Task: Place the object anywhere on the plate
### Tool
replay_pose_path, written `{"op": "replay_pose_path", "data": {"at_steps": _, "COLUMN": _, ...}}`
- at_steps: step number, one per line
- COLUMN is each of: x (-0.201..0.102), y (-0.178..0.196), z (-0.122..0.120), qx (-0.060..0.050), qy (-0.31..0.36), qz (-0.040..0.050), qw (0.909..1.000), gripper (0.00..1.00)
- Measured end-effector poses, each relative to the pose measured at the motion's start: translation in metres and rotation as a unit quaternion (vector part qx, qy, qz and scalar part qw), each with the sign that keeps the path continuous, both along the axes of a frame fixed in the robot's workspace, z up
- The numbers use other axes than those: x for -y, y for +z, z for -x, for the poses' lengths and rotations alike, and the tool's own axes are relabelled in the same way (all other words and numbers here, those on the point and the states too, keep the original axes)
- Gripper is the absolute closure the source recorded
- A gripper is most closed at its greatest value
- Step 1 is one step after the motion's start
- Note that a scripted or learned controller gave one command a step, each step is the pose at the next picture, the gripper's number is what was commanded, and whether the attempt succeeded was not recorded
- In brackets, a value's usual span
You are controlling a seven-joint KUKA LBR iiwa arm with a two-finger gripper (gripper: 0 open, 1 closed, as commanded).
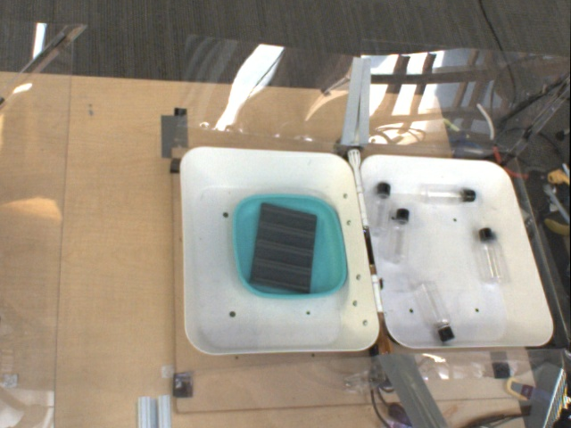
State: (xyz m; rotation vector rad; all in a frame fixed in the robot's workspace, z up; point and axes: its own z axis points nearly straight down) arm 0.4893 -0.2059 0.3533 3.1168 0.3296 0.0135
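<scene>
Pictured from above on a pale wooden tabletop (98,266): two shallow white bins side by side. Centred in the left bin (205,239), well clear of all four edges, a teal plate (332,239). Lying flat on it, tilted slightly off square and wholly inside the plate's rim, a dark ribbed block (284,248), with teal showing on every side. Judged from that position alone, the object looks to be where the task wants it, with nothing left overhanging and no sign of it tipping off. Scattered across the right bin (526,310), several clear vials (443,194) with black caps: one along the far edge, a pair toward the far-left corner, one nearer the right edge, one by the near edge. Probably spare items kept apart from the plate, all lying on their sides and apart from one another. Nothing touching the block or the plate from above. How wide the pincer stands, and whether anything is in its hold: impossible to tell from this view.
</scene>
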Motion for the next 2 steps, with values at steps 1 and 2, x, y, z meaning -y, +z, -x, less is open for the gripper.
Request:
{"op": "replay_pose_path", "data": {"at_steps": 1, "x": 0.0, "y": -0.003, "z": 0.0, "qx": -0.001, "qy": 0.0, "qz": -0.0009, "qw": 1.0, "gripper": 0.0}}
{"op": "replay_pose_path", "data": {"at_steps": 2, "x": 0.0, "y": 0.022, "z": 0.0, "qx": 0.001, "qy": 0.0, "qz": 0.0001, "qw": 1.0, "gripper": 0.0}}
